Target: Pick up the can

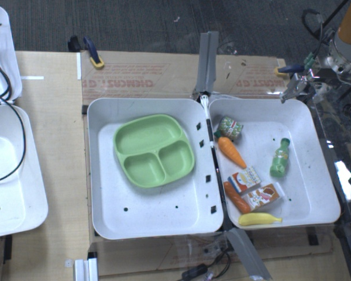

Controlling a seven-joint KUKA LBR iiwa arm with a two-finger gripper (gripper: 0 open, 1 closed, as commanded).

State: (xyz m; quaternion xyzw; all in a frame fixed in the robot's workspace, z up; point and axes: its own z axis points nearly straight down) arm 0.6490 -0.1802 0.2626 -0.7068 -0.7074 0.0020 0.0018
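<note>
The can is small, with a green patterned label, and lies on its side in the upper left corner of the right bin. My gripper hangs over the far right rim of that bin, above and well to the right of the can, apart from it. Nothing shows in its grasp.
An orange carrot lies just below the can. A green bottle, two juice boxes, a second orange piece and a banana share the right bin. A green divided plate sits in the left bin.
</note>
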